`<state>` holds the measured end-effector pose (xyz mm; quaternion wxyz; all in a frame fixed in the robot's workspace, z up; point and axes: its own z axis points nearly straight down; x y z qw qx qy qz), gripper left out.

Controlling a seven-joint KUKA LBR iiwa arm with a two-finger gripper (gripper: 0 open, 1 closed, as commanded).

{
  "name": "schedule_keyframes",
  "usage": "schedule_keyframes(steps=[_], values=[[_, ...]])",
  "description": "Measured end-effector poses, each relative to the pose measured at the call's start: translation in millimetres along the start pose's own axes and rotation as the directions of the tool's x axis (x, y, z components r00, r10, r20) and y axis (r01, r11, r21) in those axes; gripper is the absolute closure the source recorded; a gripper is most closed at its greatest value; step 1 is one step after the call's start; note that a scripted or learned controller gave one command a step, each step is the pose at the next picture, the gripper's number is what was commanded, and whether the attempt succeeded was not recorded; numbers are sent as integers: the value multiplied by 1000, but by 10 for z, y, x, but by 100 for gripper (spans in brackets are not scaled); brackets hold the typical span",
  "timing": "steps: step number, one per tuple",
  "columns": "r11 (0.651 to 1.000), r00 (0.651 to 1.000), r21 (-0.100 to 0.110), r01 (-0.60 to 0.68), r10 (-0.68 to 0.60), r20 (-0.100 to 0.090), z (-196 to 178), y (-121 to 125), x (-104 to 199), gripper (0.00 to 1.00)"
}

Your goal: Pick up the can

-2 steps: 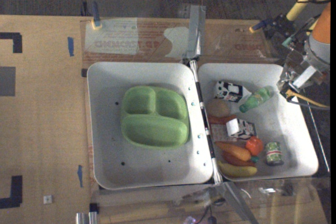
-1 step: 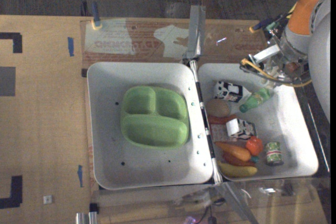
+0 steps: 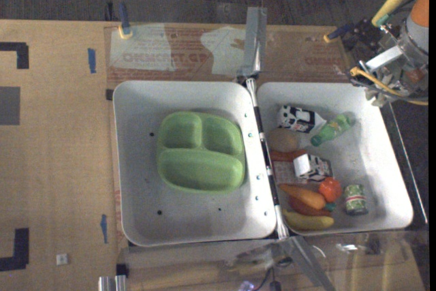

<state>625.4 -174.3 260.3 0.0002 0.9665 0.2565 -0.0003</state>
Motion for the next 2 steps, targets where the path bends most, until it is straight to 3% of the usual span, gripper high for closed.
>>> schedule_keyframes(steps=[1, 2], values=[[1000, 1000, 1, 1, -1, 1, 6, -6, 3, 0], [985, 985, 12, -173, 173, 2, 1499, -33, -956, 0]])
